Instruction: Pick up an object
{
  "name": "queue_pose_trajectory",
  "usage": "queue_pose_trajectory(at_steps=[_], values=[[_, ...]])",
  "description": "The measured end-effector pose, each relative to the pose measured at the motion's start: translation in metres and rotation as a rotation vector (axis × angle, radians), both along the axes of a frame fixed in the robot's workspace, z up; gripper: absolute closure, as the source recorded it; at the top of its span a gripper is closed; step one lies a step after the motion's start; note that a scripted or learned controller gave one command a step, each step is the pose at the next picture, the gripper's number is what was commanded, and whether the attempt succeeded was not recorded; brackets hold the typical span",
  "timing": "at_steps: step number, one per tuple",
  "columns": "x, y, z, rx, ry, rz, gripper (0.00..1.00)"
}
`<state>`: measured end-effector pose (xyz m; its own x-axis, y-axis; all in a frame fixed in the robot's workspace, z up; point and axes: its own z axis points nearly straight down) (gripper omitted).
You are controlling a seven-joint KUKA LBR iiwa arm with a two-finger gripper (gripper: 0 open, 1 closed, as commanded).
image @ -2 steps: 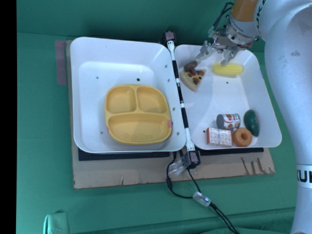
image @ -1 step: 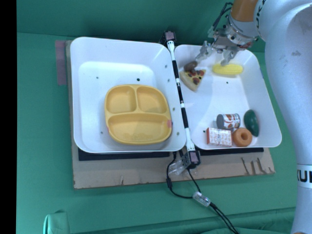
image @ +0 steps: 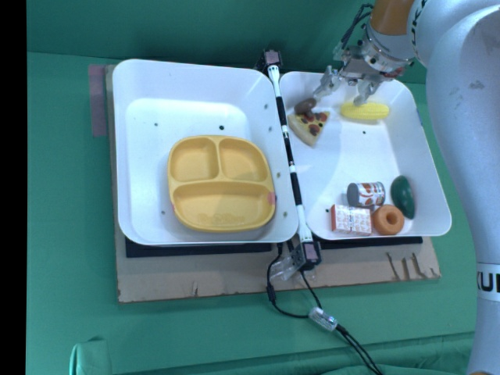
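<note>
Camera view: from above at a slant, two white bins side by side on the table; the arm comes in from the right.
Claw: the claw (image: 349,86) hangs over the far corner of the right bin (image: 426,143), its fingers spread apart with nothing between them.
Thing to pick: the corn cob (image: 365,112), yellow, lies on its side near the far wall of the right bin, just below the claw and a little toward its right finger.
Step in hand: I judge it is the lowering onto the corn cob, before the grasp.
How to do it well: centre the claw over the middle of the cob, put the fingers across its short width, go down close to the floor, then close slowly, because a round cob may roll away.
Near things: the pizza slice (image: 309,124) and a small brown piece (image: 305,105) lie to the left, apart from the cob.
In the way: the far wall of the bin is near, so little room there.
Other things: can (image: 366,194), small box (image: 351,219), donut (image: 387,220) and a dark green vegetable (image: 403,195) sit at the near side, well apart.
Left bin: the left bin (image: 141,116) carries a yellow divided plate (image: 221,183).
</note>
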<state>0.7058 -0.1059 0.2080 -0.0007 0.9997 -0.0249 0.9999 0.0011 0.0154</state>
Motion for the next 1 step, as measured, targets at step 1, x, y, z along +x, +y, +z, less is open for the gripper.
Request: queue_pose_trajectory(at_steps=[1], values=[[-0.0001, 0.0007, -0.0002, -0.002, 0.0, -0.001, 0.0]])
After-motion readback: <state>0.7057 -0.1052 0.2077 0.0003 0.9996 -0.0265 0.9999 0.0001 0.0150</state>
